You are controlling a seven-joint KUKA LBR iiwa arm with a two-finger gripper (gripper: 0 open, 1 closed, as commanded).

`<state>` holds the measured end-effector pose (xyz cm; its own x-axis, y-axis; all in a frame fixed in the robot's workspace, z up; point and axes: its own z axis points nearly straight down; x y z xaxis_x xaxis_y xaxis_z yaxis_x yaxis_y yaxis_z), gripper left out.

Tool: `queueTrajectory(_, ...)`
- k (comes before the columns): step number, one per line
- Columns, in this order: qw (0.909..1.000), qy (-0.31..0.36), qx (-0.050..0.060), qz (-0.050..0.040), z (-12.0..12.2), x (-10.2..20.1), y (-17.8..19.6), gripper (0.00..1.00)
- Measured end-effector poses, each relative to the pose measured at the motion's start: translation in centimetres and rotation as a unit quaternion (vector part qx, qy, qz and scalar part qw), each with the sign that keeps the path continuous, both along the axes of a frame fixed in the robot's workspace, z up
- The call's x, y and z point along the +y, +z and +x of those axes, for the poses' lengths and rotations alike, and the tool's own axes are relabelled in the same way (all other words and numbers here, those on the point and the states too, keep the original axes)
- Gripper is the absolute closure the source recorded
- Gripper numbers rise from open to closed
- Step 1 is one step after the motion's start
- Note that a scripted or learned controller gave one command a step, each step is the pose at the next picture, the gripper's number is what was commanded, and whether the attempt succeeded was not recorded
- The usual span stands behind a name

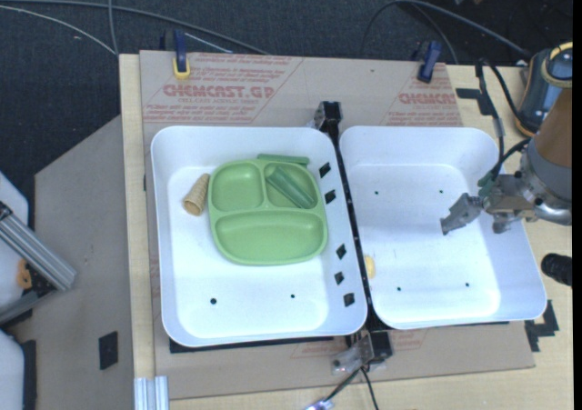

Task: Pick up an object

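A light green divided plate lies in the left bin. In its upper right compartment rests a darker green flat piece. A tan cone lies just left of the plate on the bin floor. A small yellow thing sits at the left wall of the right bin, by the divider. My gripper hangs over the right side of the right bin, open, its fingers spread with nothing between them. It is far from the plate and the cone.
Black clips run along the divider between the bins. The bench board carries blue clamps at its back edge. The arm's wrist stands over the right bin's right rim.
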<state>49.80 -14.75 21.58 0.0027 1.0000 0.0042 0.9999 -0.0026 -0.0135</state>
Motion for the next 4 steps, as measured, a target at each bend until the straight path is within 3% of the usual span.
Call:
queueTrajectory(1, 1.0000, 0.002, -0.006, -0.0012, 0.3, 0.0, 0.5, 0.00)
queueTrajectory(4, 1.0000, 0.001, -0.004, -0.0006, -0.3, -0.7, -13.4, 0.00)
